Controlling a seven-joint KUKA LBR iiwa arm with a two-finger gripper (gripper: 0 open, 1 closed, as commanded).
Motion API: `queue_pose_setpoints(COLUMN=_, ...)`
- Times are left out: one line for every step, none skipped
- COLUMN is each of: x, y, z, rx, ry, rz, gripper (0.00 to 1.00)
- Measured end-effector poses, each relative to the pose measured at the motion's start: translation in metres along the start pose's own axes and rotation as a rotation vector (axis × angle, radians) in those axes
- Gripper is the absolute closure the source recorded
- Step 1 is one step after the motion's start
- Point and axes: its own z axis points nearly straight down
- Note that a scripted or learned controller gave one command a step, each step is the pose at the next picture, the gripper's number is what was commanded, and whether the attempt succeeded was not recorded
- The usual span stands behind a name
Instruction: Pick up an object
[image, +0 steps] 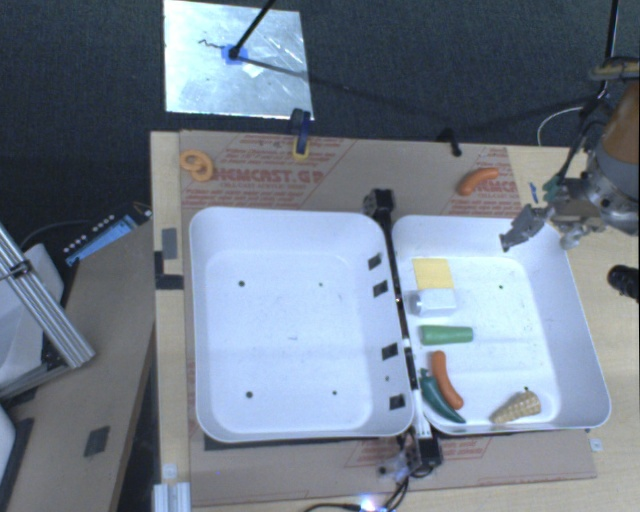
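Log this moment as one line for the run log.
gripper: above right bin's far edge, holding nothing | right bin: yellow block, green cylinder, cone | status: nothing picked yet

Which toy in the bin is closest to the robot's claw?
The yellow block. It lies at the top of the row of toys, nearer the gripper than the cone lower down.

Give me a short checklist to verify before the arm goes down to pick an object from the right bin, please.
1. Gripper is above the right bin, at its far right corner: ok.
2. Nothing between its fingers: ok.
3. Gripper directly over a target: not ok; the yellow block lies to its left in the view.
4. Green cylinder apart from its neighbours: ok.
5. Orange sausage free: not ok, it touches the green pepper.
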Motion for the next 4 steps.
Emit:
queue_pose_setpoints(x=0.055, y=0.022, z=0.088, rx=0.004, ry=0.005, rz=-0.011, gripper=0.0)
queue_pose_setpoints(x=0.099, y=0.012, z=0.056, rx=-0.002, ry=0.004, rz=-0.012, gripper=0.0)
queue_pose_setpoints(x=0.139, y=0.021, z=-0.031, rx=-0.01, ry=0.004, rz=-0.012, gripper=0.0)
queue_pose_setpoints(x=0.21, y=-0.024, z=-0.156, rx=-0.015, ry=0.008, rz=-0.016, gripper=0.0)
